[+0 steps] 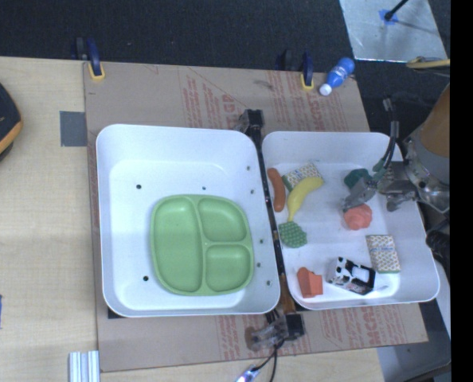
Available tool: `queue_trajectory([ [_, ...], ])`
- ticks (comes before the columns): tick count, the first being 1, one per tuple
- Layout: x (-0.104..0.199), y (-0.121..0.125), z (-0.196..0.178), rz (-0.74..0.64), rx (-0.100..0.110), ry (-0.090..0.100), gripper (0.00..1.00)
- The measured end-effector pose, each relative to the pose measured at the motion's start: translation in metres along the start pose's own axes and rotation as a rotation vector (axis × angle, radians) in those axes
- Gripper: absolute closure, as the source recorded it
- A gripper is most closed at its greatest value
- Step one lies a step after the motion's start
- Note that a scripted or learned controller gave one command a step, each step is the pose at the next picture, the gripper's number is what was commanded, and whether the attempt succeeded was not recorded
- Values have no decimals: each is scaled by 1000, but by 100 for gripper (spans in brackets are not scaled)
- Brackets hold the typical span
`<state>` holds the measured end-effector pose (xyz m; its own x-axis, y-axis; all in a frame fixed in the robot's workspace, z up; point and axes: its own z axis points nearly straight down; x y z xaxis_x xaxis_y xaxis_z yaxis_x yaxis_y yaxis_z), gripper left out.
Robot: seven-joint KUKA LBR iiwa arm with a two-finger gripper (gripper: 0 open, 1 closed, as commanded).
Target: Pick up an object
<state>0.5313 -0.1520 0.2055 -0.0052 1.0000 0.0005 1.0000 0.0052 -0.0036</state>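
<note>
My gripper (378, 198) hangs over the right bin's (332, 143) far right side, its two grey fingers spread open with nothing between them. A salmon-pink lump (357, 216) lies just below and left of the left finger (362, 192). A dark green piece (353, 178) sits just up-left of that finger. Further left lie a yellow banana (302, 193), a brown sausage (276, 188) and a patterned packet (302, 173).
The right bin also holds a green knitted disc (292, 234), an orange block (309, 282), a black-and-white toy (353, 275) and a second patterned packet (384, 253). A green divided plate (202, 243) lies in the left bin (125, 157). A blue-capped bottle (336, 76) lies behind the bins.
</note>
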Motion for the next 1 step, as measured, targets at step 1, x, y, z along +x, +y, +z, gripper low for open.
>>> queue_trajectory([
  [1, -46, -56, 90, 1, 1, 0, 0],
])
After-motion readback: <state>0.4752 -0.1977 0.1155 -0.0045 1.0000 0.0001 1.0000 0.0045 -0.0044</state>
